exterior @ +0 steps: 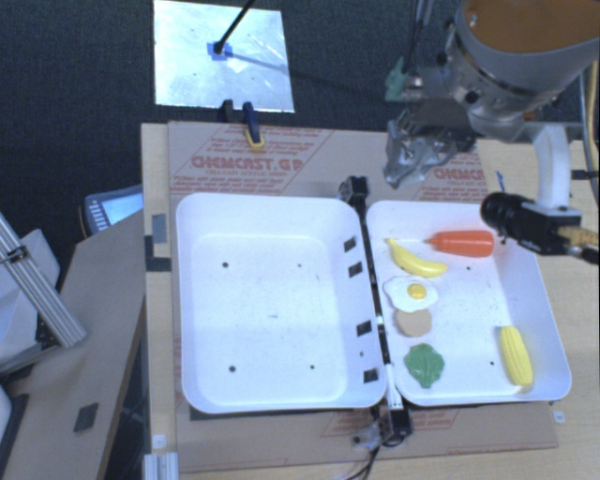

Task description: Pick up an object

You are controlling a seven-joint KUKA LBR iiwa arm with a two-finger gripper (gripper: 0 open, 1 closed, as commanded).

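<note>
The right bin [544, 309] holds an orange carrot [461, 244], a yellow banana [417, 260], a fried egg [412, 294], a tan round cookie [413, 322], a green leafy piece [425, 364] and a yellow corn cob [516, 354]. My gripper [409, 167] hangs above the back edge of the right bin, behind the banana and the carrot. I see nothing held in it. The arm's grey body and orange band [525, 23] fill the top right.
The left bin [267, 300] lies beside the right one, with black clips [361, 272] along the shared wall. A black cylinder on a white mount [520, 220] juts over the right bin's far right edge. A shiny plate [223, 54] lies at the back.
</note>
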